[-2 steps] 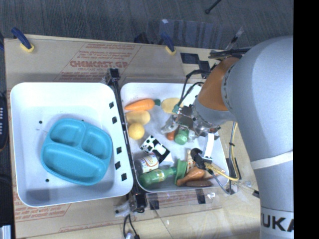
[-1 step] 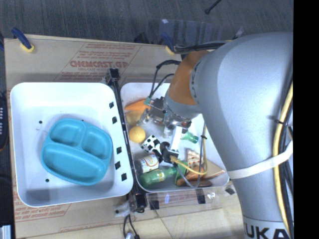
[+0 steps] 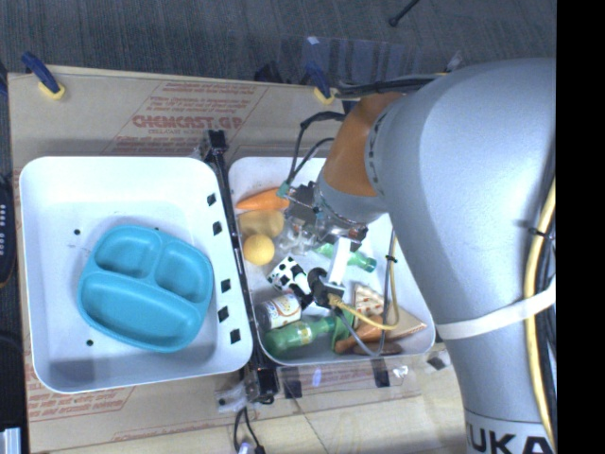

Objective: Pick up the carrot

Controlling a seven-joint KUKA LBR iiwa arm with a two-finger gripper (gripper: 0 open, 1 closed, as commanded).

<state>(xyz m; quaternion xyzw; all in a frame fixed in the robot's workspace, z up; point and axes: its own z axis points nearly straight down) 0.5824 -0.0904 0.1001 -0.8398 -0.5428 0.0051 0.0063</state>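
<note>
Counter: cardboard-topped counter [image 3: 170,112] carrying two white bins, dark floor behind.
Left bin [image 3: 57,187]: blue divided plate [image 3: 146,287], mid-left of frame.
Right bin [image 3: 248,173]: crowded; carrot [image 3: 261,200] at its upper left corner, yellow lemon [image 3: 259,250] just below, green bottle [image 3: 302,334] near the lower wall.
Gripper [image 3: 317,225]: low over the clutter, right of the carrot; fingers' spread, cannot tell.
Risk: neighbours crowd the carrot; fingers may close on the wrong item or nudge it against the wall.
</note>
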